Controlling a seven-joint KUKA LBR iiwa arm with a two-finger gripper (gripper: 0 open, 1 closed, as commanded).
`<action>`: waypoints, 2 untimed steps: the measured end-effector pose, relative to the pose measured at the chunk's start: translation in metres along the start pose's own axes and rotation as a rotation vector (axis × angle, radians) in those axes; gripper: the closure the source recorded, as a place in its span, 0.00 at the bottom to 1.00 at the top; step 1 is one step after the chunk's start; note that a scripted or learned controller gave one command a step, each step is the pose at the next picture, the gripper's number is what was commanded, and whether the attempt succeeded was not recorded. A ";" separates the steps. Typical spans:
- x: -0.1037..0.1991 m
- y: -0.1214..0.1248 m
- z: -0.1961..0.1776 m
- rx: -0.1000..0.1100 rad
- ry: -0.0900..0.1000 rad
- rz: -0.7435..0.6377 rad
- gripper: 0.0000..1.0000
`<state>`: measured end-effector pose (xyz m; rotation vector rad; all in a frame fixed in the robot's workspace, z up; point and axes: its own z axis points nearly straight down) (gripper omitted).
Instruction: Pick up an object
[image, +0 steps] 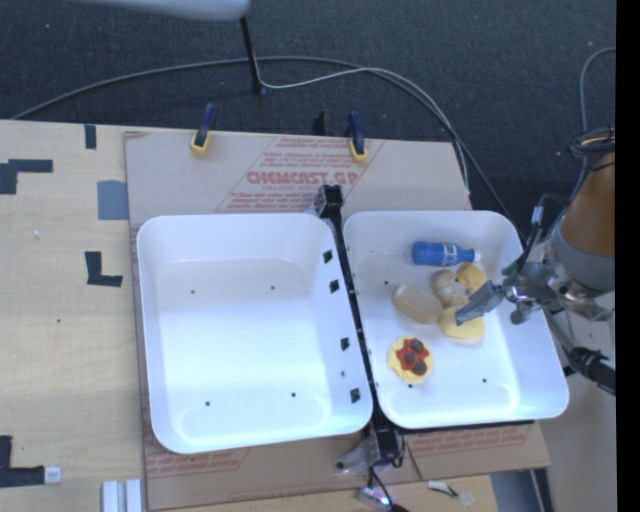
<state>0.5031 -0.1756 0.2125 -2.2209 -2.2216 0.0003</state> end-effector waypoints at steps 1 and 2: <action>0.040 0.020 0.111 0.009 0.003 -0.003 0.00; 0.057 0.108 0.128 -0.001 0.000 -0.003 0.00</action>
